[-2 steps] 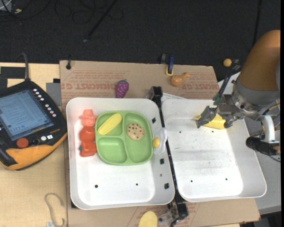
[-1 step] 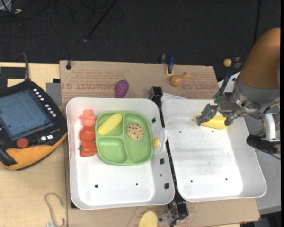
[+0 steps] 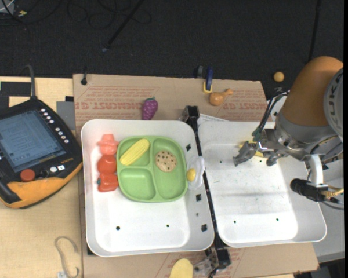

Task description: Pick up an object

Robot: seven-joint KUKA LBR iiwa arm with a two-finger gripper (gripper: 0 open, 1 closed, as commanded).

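We've got a green plate (image 3: 140, 185) with 3 compartments sitting in the left bin (image 3: 139, 236), and that's where most of the pickable stuff is. A yellow corn cob (image 3: 133, 151) lies in the upper left compartment, and a cookie (image 3: 166, 161) sits in the upper right one. Just left of the plate, touching its edge, we see a red and pink toy figure (image 3: 107, 163) lying along the bin floor. A small yellow thing (image 3: 192, 175) sits at the plate's right edge, against the bin wall.

The gripper (image 3: 245, 153) is over in the right bin (image 3: 267, 213), in its upper part, well apart from the plate. We can't tell from this angle how its fingers are set, and we see nothing in them.

Outside the bins, a purple grape bunch (image 3: 149, 108) and an orange pear-shaped toy (image 3: 218, 97) lie on the cardboard (image 3: 116, 97) behind them. A yellow object (image 3: 181, 267) sits at the front edge, and the control tablet (image 3: 29, 146) rests on the bench to the left.
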